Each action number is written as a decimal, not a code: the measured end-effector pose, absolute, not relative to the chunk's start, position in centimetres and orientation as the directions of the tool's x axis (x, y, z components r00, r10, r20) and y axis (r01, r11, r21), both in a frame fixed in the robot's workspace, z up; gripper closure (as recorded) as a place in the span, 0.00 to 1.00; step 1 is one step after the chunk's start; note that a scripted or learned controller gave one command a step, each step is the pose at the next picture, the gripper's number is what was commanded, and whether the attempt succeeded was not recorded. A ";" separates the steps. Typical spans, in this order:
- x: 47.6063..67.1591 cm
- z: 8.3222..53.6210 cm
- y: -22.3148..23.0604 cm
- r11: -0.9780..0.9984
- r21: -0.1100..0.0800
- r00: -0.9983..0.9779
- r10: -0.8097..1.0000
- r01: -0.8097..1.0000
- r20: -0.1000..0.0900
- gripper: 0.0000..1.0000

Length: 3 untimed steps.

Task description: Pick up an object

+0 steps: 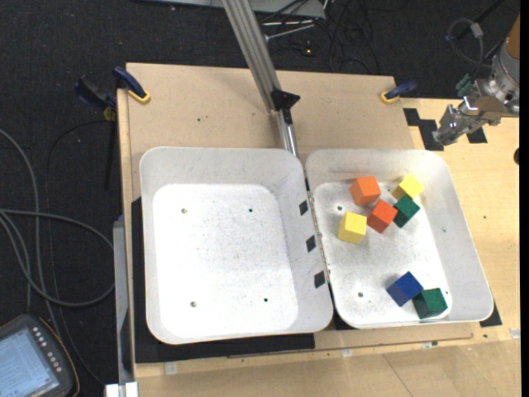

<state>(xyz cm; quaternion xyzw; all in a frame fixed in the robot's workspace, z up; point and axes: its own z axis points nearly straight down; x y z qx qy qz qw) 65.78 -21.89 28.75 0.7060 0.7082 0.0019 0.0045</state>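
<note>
Picking from this spot looks risky, because the blocks in the right bin (463, 246) crowd one another: an orange block (365, 190), a red-orange block (382, 215), a dark green block (406, 212) and a yellow block (408, 188) sit touching or just beside each other near the bin's far side, so a descending finger could land on a neighbour and shove the cluster instead of straddling one piece. A second yellow block (352, 227) lies a little apart to their left and seems the cleaner target. Near the front edge a blue block (404, 288) touches another green block (430, 302), close to the wall, which could block a finger. The gripper (450, 128) hangs outside the bin, beyond its far right corner over the bare bench (207, 114), well apart from every block; whether its jaws stand wide or narrow I cannot tell, and nothing is seen between them. The left bin (157, 246) lies alongside
</note>
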 end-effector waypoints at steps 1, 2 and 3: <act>65.9 27.9 -17.5 0.006 0.000 -0.006 1.000 1.000 0.001 1.00; 65.3 26.0 -12.2 0.007 -0.002 -0.007 1.000 1.000 0.002 1.00; 65.4 26.1 -6.3 0.009 0.000 -0.009 1.000 1.000 0.002 1.00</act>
